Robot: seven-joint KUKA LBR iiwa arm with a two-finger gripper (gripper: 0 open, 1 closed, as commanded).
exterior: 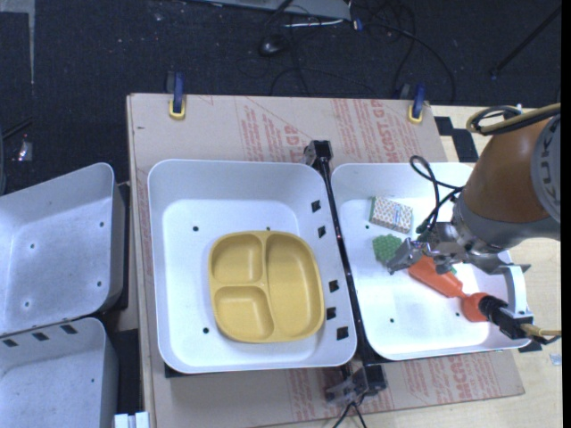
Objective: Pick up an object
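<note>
In the right bin (393, 333), my gripper (407, 259) is low over the floor near the middle. Its tip lies between a small green object (385, 247) on its left and the upper end of an orange, carrot-shaped object (439, 280) on its right. The orange object runs diagonally toward the bin's front right corner. A small pale box with a dotted pattern (391, 212) lies just behind the green object. Nothing shows as lifted off the bin floor.
A yellow divided plate (266, 285) lies in the middle of the left bin (178, 239). The arm's grey and orange wrist (508, 185) hangs over the right bin's right side. A black divider (337, 248) separates the two bins.
</note>
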